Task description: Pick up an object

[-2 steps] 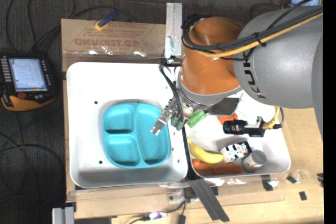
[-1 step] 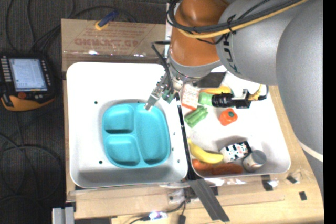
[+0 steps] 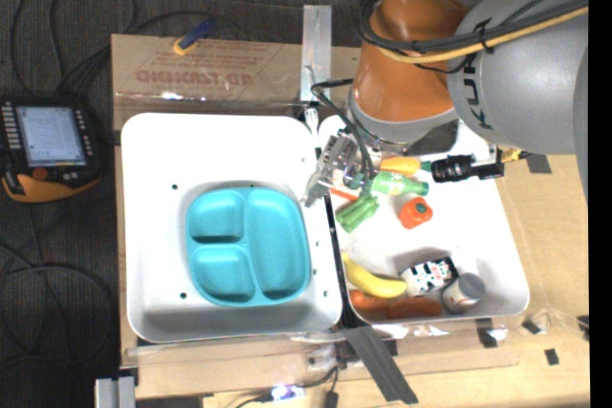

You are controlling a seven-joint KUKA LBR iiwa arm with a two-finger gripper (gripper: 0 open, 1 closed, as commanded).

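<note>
The grey arm hides the right bin's far corner. In the left bin lies a smooth turquoise tray. The gripper hangs over the bins' shared edge, too blurred to tell its state. Near right: banana, green cucumber, orange pepper.

Two bins side by side on the bench.
We see a divided tray in the left bin; in the right bin, a banana and can lie nearest us, the pincer above the shared wall.
</note>
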